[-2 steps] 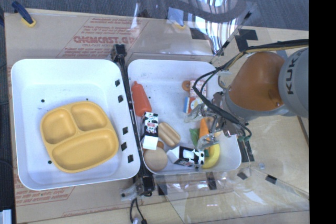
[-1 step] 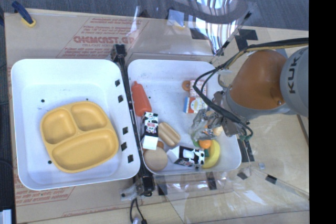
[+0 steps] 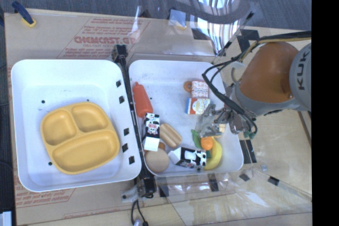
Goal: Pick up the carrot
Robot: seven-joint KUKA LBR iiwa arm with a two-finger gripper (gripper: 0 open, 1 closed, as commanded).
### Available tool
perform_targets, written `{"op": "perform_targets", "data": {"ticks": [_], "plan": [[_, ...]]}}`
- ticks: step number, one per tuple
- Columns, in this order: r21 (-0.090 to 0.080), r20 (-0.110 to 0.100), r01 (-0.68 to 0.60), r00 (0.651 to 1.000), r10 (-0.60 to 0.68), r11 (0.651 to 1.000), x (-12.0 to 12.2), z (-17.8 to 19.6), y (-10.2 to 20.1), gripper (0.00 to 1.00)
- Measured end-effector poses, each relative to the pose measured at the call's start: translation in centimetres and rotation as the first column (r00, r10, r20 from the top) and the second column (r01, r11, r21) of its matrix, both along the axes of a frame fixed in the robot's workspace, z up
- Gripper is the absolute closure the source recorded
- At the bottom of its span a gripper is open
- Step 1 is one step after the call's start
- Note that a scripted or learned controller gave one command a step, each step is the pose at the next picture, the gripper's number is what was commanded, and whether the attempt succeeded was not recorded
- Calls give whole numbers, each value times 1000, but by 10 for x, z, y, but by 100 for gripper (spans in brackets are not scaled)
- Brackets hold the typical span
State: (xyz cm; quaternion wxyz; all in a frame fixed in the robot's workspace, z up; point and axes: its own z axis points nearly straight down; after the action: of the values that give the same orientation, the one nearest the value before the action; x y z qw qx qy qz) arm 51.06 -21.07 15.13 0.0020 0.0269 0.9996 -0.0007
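Observation:
The carrot (image 3: 206, 143) is a short orange piece with a green top. It lies in the right bin (image 3: 164, 69) near the front right corner, just behind a yellow banana (image 3: 215, 155). My gripper (image 3: 213, 123) hangs over the same corner, right behind and slightly above the carrot, with its metal tip very close to the green top. Whether it touches the carrot cannot be made out. The grey arm with its orange band (image 3: 267, 74) reaches in from the right.
The right bin also holds a long red-orange sausage (image 3: 141, 100), two cow-patterned cartons (image 3: 152, 130) (image 3: 190, 157), a bun (image 3: 170, 135), an egg (image 3: 157, 161), a juice box (image 3: 198, 98) and an orange slice (image 3: 188, 85). A yellow divided plate (image 3: 79, 137) lies in the left bin (image 3: 26, 77).

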Motion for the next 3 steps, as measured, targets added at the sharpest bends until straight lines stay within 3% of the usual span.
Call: {"op": "perform_targets", "data": {"ticks": [1,2,3], "plan": [[0,-1,0,1000,0,1000,0,0,0,0],[0,-1,33,999,-33,999,4,-59,1,0],[-2,5,26,1000,-26,1000,6,-47,1,100]]}}
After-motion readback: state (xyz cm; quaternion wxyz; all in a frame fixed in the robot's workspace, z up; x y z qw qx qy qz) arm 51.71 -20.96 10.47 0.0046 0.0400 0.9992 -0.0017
